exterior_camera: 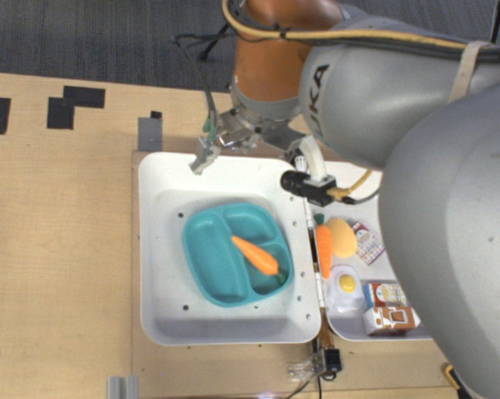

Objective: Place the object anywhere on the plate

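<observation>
A teal plate (205,252) with divided compartments lies in the left white bin (158,310). An orange carrot (255,254) rests on the plate, slanting across its right half and touching the divider. My gripper (205,154) hangs over the bin's back rim, up and to the left of the plate and well apart from the carrot. Nothing shows in it. The orange-banded wrist (271,56) sits just behind it.
The right bin (345,327) holds a second carrot (323,249), a yellow-orange fruit (341,236), a printed packet (367,244), a white-and-yellow toy (346,283) and a small carton (388,317). My grey arm (431,160) covers most of that bin's right side.
</observation>
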`<state>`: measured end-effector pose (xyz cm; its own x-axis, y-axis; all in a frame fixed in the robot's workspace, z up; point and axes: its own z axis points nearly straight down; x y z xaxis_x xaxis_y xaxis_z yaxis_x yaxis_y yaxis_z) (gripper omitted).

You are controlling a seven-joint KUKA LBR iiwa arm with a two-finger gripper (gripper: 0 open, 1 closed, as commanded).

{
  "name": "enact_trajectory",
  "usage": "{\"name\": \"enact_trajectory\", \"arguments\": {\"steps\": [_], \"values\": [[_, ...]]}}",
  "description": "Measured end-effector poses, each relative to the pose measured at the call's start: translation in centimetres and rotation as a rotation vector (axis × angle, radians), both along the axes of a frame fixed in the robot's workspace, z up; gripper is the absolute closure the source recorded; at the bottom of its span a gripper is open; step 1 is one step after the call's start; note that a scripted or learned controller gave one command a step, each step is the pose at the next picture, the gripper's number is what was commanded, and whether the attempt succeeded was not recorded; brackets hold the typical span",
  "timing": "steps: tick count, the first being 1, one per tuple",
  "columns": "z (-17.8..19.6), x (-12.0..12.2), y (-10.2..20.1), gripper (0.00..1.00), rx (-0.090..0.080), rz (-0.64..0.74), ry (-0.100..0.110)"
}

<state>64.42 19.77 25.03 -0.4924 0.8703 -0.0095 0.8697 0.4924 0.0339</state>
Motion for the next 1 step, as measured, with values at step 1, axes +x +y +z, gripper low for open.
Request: {"name": "enact_trajectory", "arguments": {"steps": [1], "values": [[0.0, 0.0, 0.0, 0.0, 0.0, 0.0, 0.0]]}}
